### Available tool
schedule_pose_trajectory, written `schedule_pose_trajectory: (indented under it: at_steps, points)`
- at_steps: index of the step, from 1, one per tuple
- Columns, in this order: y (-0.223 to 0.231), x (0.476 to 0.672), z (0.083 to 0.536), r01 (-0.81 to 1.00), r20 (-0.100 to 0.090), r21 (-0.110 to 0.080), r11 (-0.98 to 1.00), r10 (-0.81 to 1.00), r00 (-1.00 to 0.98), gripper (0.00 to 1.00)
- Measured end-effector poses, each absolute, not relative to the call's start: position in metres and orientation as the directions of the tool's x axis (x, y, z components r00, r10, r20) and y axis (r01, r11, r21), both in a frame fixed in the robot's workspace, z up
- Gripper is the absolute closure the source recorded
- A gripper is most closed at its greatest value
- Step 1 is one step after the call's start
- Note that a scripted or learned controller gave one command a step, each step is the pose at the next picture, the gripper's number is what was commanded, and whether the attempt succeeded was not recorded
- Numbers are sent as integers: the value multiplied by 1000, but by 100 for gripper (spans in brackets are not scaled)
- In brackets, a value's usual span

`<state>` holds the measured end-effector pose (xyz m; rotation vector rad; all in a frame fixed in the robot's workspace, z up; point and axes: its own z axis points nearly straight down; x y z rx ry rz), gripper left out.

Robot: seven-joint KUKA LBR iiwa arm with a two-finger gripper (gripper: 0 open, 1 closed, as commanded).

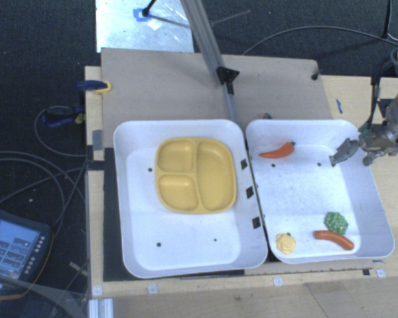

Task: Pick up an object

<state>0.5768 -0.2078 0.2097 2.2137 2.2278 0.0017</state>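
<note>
Single fixed camera overhead, slanted down on both bins [186,128].

Both bins, left [129,197] and right [368,197], are seen as smooth white plastic w/ slight sheen. Yellow divided plate [196,175] is noted as matt plastic, smooth. Chili pepper [277,152] and sausage [333,239] are seen as glossy, plastic-looking. Green item [335,222] appears rough, bumpy; material can't be told. Bench top [166,85] is noted as matt board, wood-like. Gripper [359,152] reads as bare dull metal. Floor [33,38] approx. dark, rough carpet texture.

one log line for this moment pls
gripper: over right white bin far-right edge, holding nothing | orange toy chilli pepper: lying in bin, untouched
</note>
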Motion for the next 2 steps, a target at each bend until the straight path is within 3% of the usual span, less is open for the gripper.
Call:
schedule_pose_trajectory:
  at_steps: [1, 2]
  points:
    - [-208, 577, 210, 1000, 0, 1, 7, 1000, -7, 0]
    - [-208, 581, 167, 1000, 0, -1, 5, 1000, -5, 0]
